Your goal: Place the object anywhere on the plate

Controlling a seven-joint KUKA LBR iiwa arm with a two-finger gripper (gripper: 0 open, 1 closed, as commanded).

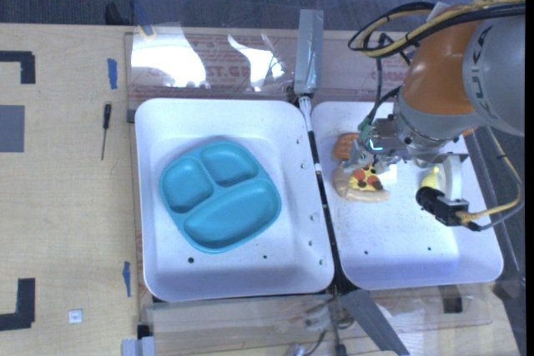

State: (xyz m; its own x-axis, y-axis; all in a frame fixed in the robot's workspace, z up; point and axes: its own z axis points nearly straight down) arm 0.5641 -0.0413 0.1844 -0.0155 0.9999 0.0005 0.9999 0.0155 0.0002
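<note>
A blue sectioned plate [220,193] lay in the left bin [158,263]. In the right bin [417,258], a toy pizza slice [364,182] rested near the left wall, with a small orange-brown item [345,147], perhaps toy food, just behind it. The gripper [373,152] hung directly over the slice; its opening could not be told from this angle.

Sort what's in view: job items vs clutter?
Job: blue plate in left bin; pizza slice toy under the gripper in right bin.
Clutter: orange-brown toy; yellow item; screwdriver on bench.
</note>
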